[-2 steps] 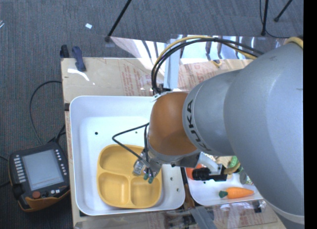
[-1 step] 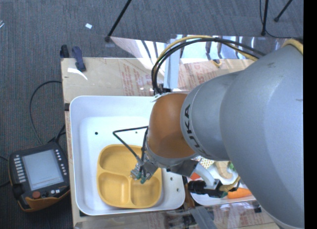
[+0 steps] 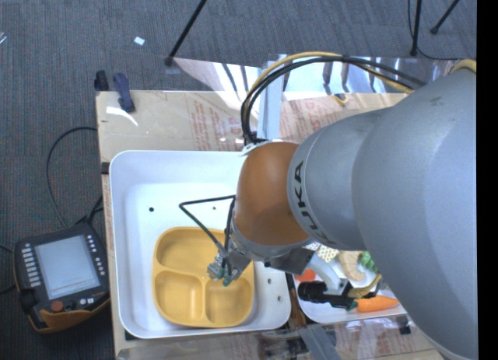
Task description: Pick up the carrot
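Observation:
The carrot (image 3: 379, 302) is a small orange piece lying in the right bin (image 3: 311, 316), near its front edge and partly hidden under the arm. My gripper (image 3: 223, 271) hangs over the left bin (image 3: 124, 195), low above the right-hand compartment of a yellow divided plate (image 3: 183, 288). It is well to the left of the carrot, with the bins' shared wall between them. Nothing shows in the gripper.
A thin black wire shape (image 3: 198, 212) lies in the left bin behind the plate. Several small items (image 3: 362, 261) sit beside the carrot, mostly hidden by the large grey arm (image 3: 389, 195). A teach pendant (image 3: 58, 273) rests left of the bench.

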You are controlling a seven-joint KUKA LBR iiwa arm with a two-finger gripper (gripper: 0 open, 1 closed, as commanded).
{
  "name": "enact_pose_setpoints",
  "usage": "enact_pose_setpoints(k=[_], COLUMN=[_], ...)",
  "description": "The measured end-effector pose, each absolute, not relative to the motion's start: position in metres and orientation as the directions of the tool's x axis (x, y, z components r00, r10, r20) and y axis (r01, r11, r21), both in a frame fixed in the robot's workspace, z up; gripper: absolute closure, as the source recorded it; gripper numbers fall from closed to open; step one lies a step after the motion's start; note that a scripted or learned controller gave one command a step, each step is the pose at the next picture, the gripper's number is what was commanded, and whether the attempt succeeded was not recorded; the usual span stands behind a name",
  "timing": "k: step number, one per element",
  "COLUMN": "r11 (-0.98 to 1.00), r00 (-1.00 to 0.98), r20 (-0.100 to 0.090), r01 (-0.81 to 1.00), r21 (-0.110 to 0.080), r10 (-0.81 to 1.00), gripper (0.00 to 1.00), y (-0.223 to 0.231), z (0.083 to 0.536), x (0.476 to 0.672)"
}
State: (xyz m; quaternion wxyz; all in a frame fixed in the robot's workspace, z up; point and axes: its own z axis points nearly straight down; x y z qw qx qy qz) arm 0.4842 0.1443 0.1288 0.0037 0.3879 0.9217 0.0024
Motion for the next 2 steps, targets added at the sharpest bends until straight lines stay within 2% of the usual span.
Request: enact_pose_setpoints(k=[2], r11=[0.699], r00=[-0.699], r20=[-0.002], r01=[0.715], r21=[0.002], r10=[0.715], gripper=[1.00], y=[0.1412], z=[0.1451], x=[0.4853])
